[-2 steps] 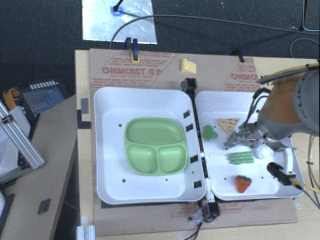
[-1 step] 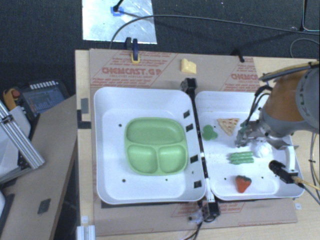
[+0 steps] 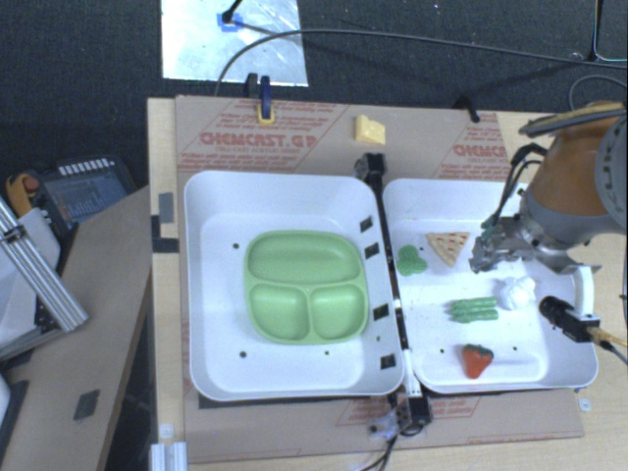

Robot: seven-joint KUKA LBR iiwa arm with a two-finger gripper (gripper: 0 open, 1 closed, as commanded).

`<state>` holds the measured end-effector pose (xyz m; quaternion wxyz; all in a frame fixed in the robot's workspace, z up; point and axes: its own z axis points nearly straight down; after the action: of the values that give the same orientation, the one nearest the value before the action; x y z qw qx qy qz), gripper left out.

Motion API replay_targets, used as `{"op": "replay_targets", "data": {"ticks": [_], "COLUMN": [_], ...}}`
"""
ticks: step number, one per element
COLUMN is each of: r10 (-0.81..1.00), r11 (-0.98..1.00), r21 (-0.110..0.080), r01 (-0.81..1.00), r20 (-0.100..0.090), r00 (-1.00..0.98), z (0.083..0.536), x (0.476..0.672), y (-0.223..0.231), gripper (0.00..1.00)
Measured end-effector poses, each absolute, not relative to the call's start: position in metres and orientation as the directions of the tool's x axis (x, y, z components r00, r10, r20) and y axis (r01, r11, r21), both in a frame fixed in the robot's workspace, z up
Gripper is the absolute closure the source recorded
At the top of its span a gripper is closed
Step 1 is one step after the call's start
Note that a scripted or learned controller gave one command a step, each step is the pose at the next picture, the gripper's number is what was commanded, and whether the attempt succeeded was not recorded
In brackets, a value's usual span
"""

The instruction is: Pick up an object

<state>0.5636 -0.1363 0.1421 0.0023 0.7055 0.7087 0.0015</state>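
Lying crosswise in right bin (image 3: 564, 366), green beans (image 3: 473, 309), ends left-right

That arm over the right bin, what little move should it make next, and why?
Probably a short drop straight down. The end effector hangs over the right bin, close above the white lump and beside the pizza slice, with nothing visibly held, so lowering onto the nearest item seems the sensible try.
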Motion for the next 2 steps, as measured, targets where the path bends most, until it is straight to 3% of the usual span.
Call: {"op": "replay_targets", "data": {"ticks": [2], "r10": [1.000], "r11": [0.006], "r21": [0.006], "r01": [1.000], "r20": [-0.001], "r00": [-0.006], "z": [0.231], "x": [0.562], "y": [-0.130], "gripper": [1.00]}}
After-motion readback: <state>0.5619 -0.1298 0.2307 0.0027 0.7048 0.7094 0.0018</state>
